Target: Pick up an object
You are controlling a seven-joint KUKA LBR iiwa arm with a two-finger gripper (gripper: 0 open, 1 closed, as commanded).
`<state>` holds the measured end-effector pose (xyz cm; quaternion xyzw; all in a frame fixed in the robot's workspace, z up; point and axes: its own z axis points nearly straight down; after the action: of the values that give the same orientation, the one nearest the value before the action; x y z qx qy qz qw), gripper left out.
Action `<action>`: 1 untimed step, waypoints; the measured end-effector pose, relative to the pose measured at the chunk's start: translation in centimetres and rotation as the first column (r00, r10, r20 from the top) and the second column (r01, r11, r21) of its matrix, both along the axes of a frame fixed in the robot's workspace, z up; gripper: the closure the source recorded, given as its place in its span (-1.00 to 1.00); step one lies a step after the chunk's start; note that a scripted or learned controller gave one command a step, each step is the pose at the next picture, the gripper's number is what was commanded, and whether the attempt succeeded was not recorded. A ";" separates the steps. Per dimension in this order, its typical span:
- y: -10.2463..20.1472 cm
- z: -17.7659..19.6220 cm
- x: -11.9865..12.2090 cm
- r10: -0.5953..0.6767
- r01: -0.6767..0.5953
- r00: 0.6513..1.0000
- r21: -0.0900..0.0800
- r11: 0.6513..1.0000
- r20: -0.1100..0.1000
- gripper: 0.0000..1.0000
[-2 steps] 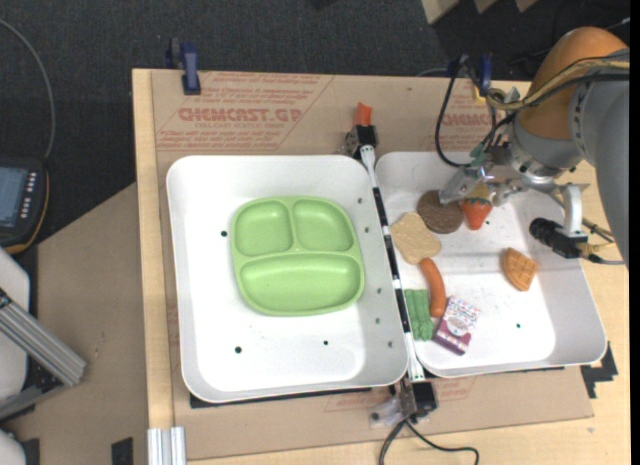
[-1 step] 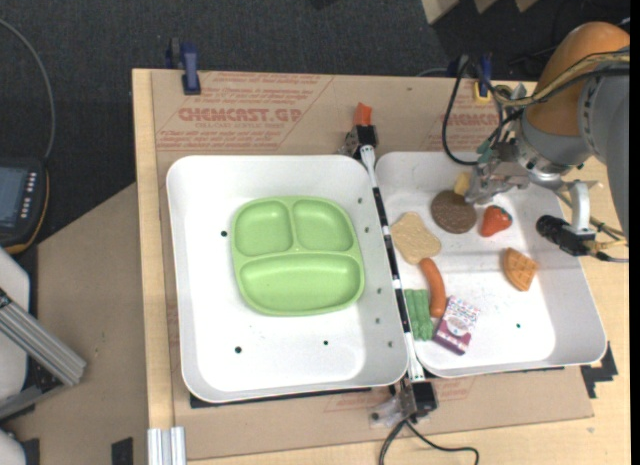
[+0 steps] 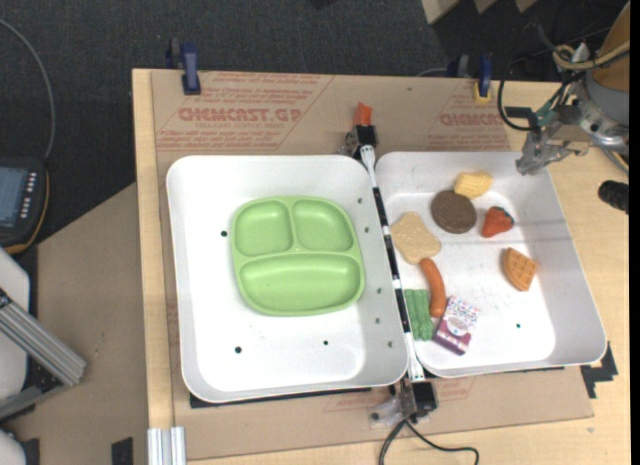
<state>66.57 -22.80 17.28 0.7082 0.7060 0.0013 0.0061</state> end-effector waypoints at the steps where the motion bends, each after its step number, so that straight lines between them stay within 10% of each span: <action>1: 0.4 -0.6 -0.1 0.004 -0.004 1.000 0.005 1.000 -0.009 -1.00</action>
<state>66.45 -22.38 16.73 0.7069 0.7073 0.0000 0.0013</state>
